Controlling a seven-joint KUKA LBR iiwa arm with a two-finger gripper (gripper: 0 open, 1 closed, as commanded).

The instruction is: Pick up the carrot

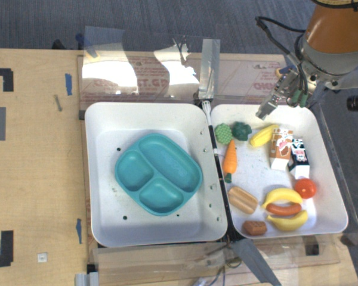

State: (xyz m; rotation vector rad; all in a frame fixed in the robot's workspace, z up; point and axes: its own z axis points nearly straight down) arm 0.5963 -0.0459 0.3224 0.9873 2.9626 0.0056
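You are at the approach step: the gripper (pixel 267 109) hangs over the far edge of the right bin (pixel 329 159), jaws' state impossible to tell, and must next travel to the carrot (pixel 230 157) lying against that bin's left wall.

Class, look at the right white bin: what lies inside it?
Inside the right white bin: an orange carrot, green broccoli, yellow corn, a carton, red tomato, yellow bananas, a sausage. Anything beneath them is covered.
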